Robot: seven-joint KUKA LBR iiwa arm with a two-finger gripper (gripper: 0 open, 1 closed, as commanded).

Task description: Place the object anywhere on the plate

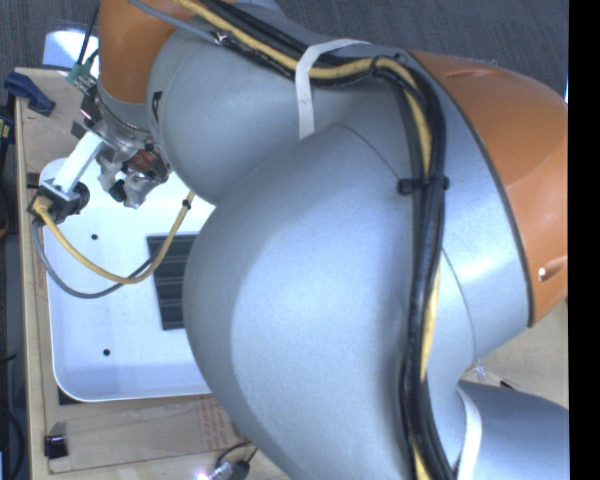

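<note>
My grey arm fills most of the camera view, and its orange band [140,28] is at the upper left. Below the band, the wrist and gripper [128,176] hang over the far left part of a white bin [90,368]. A dark ribbed rectangular thing [170,286] lies on the bin floor just below and right of the gripper, partly hidden by the arm. I cannot make out a plate or any object between the fingers.
A yellow cable [90,268] loops from the wrist across the bin floor. The wooden bench edge [130,428] runs along the bottom left. Blue clamps [25,93] sit at the bench's far left edge. The arm hides the rest of the bench.
</note>
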